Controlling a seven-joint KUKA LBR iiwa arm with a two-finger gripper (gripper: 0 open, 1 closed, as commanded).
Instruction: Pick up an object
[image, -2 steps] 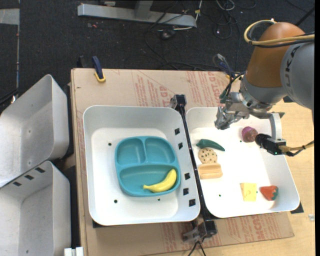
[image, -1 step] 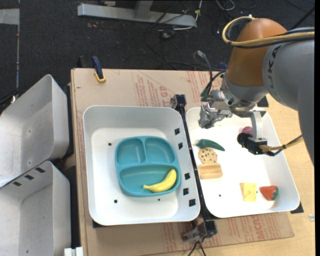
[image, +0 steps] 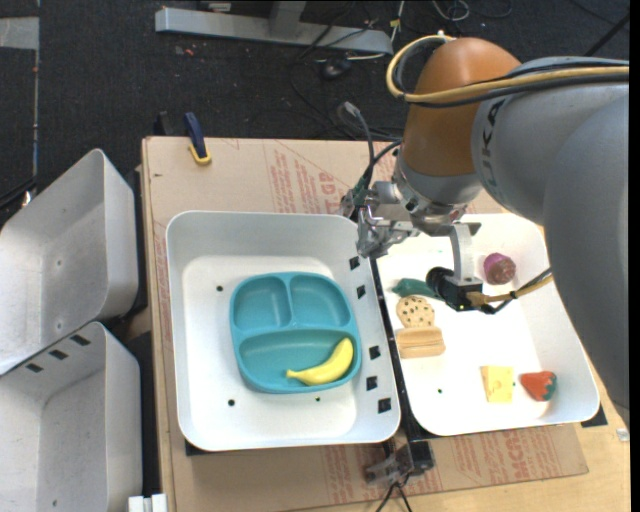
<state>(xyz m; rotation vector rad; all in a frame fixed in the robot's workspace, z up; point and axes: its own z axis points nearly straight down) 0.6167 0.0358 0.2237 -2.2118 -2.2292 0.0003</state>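
Bench (image: 260, 175) carries two shallow white bins (image: 185, 300); you see the gripper (image: 378, 232) above their adjoining far corners, opening indeterminate.

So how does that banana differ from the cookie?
The banana is yellow, long and curved; the cookie is tan with dark chips and round. The banana lies in a blue divided plate in the bin on the view's left; the cookie lies straight on the floor of the other bin, next to a tan block. Both look like toy food.
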